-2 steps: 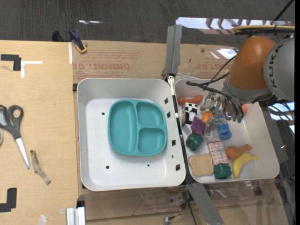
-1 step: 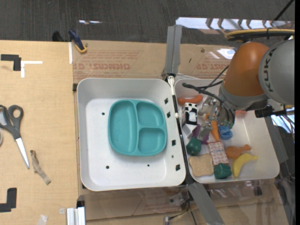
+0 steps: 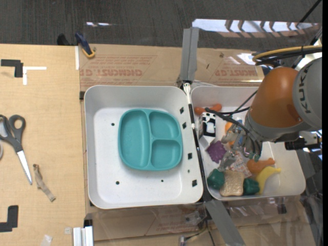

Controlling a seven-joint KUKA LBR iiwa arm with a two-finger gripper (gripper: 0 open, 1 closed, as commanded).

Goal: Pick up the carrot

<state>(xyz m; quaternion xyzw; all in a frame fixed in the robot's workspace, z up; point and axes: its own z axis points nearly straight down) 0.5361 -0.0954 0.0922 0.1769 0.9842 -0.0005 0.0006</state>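
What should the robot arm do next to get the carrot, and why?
Probably a small lift and a shift toward the far end of the right bin. What looks like the carrot, a small orange piece, lies there beside the black-and-white toy, while the gripper sits low among the purple, green and yellow toys nearer the camera.

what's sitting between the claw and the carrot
Nothing visible stands between them. The claw hangs low over the clutter in the right shallow white bin. The orange toy carrot lies close by, toward the view's right, uncovered, next to the yellow toy banana.
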